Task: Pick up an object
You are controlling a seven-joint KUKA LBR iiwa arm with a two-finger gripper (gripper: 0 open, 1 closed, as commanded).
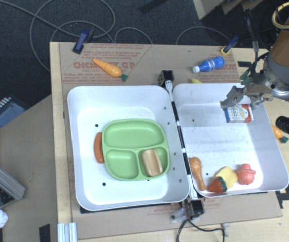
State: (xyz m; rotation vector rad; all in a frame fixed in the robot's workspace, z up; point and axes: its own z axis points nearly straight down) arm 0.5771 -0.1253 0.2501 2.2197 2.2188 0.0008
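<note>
On the cardboard-covered desk (134, 54), the left shallow white plastic bin (79, 135) holds a green three-compartment plastic tray (129, 135) lying flat near its middle. A tan bread-roll toy (152, 163) sits in the tray's lower right compartment, so it is fenced by ridges on every side. An orange sausage-shaped toy (99, 147) lies just beside the tray's left edge, on the bin floor, wedged close to the rim — an awkward place to reach.

Behind the bins, on the bare desk, rest an orange plastic carrot with a green tip (109, 67) and, further right, a blue-and-white plastic bottle (209, 64) on its side; both lie outside the working area.

The right shallow white plastic bin (265, 150) has its toys gathered along the near wall, likely because the floor tilts that way: a tan drumstick-shaped toy (197, 170) by the divider, then a red-and-green pepper-like piece (217, 184) touching a pale yellow chunk (227, 176), then a pink-red knobbly toy (245, 174).

Nearer the far wall lies a small red, white and blue carton (237, 114). The grey two-finger pincer (241, 99) hangs over the carton's upper edge. Whether it is released or clenched I cannot tell, and nothing shows the carton lifted. The carton looks like the intended pick — it stands well apart from the other toys.
</note>
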